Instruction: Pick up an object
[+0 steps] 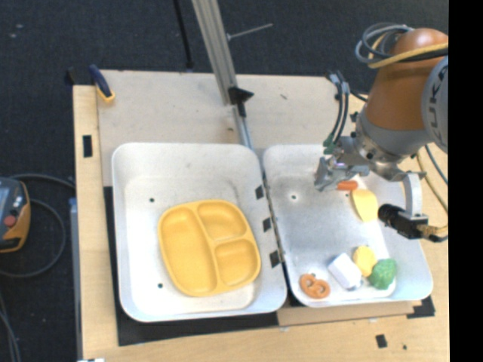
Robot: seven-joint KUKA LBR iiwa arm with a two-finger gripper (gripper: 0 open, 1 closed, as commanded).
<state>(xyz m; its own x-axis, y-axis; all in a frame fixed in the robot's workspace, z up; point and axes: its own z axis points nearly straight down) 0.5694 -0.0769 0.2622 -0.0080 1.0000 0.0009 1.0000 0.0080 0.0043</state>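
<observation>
Here, from the overhead camera, we log what lies on the bench [151, 104].
Left bin [136, 172]: we see a yellow tray [209, 246] with three compartments, lying flat in the near half.
Right bin [302, 217]: we count the loose items along its right and near sides.
Near corner: an orange pretzel [315, 285], a white block [346, 271], a yellow piece [364, 259] and a green piece [383, 273], clustered close, the white block touching the yellow piece.
Right side: a pale yellow item [364, 204], with a small orange-red item [347, 186] just above it.
Arm [400, 89]: reaches in from the right, over the far right part of the right bin.
Gripper [330, 173]: low over the bin's far part, just beside the orange-red item; we cannot tell how far it is open, nor whether it has hold of anything.
Post [215, 40]: a metal rail rises between the bins at the far side.
</observation>
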